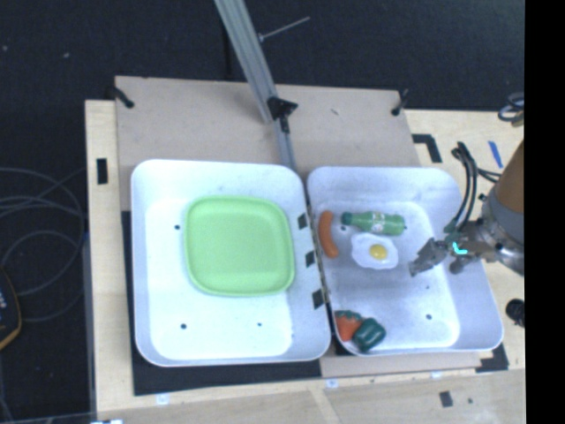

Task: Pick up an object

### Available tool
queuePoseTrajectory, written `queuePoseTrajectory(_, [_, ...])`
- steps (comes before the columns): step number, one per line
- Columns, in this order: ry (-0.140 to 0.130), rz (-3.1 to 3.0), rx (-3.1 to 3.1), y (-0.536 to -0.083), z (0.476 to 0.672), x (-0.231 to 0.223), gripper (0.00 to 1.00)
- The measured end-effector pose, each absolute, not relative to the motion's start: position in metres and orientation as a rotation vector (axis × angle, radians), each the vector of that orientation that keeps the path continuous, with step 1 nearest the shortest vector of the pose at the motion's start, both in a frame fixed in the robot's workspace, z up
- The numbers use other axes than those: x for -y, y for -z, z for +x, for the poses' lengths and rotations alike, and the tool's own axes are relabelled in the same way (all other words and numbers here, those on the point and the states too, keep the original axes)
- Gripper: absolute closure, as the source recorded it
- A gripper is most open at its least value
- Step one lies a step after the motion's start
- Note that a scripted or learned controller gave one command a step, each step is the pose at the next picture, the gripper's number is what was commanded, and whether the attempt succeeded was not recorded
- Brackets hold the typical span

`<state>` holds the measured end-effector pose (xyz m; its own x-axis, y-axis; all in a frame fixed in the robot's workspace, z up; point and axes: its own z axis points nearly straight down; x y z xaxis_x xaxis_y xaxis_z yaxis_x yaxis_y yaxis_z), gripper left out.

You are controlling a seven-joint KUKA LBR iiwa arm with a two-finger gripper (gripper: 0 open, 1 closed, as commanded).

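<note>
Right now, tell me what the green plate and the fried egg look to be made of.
Green plate: probably plastic, matte; one flat, even pale green with soft rounded corners and no glare. Fried egg: likely a moulded plastic or rubber toy; smooth white with a solid yellow yolk. Which of the two is unclear.

Two white bins side by side, touching at the middle: left bin [152, 263], right bin [397, 179]. Both sit on a tan board [194, 122] on my bench [101, 325]. Grey metal pole [243, 38] slants over the board's far edge. Cables [35, 210] on the dark floor beyond the bench's left edge.
</note>
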<state>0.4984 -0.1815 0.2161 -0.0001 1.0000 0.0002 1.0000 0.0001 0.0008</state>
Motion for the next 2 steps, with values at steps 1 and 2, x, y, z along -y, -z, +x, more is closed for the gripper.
queuePoseTrajectory(1, [-0.001,2.221,-2.221,-0.216,0.498,0.182,0.0])
queuePoseTrajectory(2, [0.004,2.224,-2.224,-0.157,0.494,0.175,0.0])
